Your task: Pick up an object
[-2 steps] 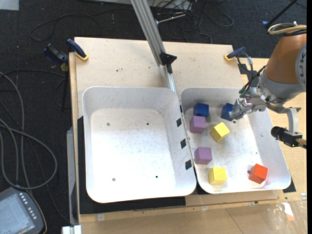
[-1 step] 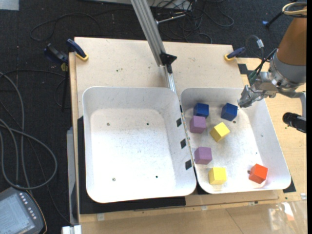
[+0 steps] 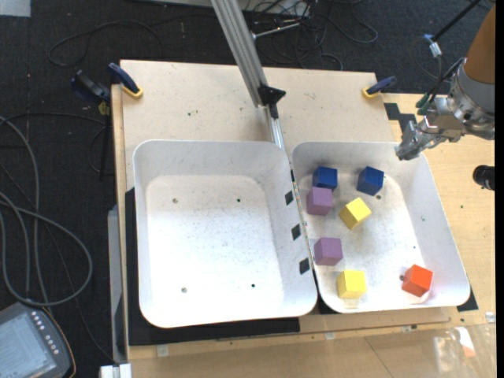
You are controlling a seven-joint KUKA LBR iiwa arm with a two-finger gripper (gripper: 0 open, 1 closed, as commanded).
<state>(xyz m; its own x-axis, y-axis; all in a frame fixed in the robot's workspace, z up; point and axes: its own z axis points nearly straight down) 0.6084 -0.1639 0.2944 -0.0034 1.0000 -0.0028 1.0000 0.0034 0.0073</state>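
Task at its outset: the gripper [image 3: 409,150] hangs above the right bin's [image 3: 441,235] upper right rim, holding nothing, finger spread impossible to tell, while all seven blocks, the nearest a blue cube [image 3: 370,180], lie ungrasped in that bin.

A grey pendant [image 3: 27,343] lies at the near left, blue-and-yellow clamps [image 3: 124,79] grip the bench's [image 3: 205,101] far corners.
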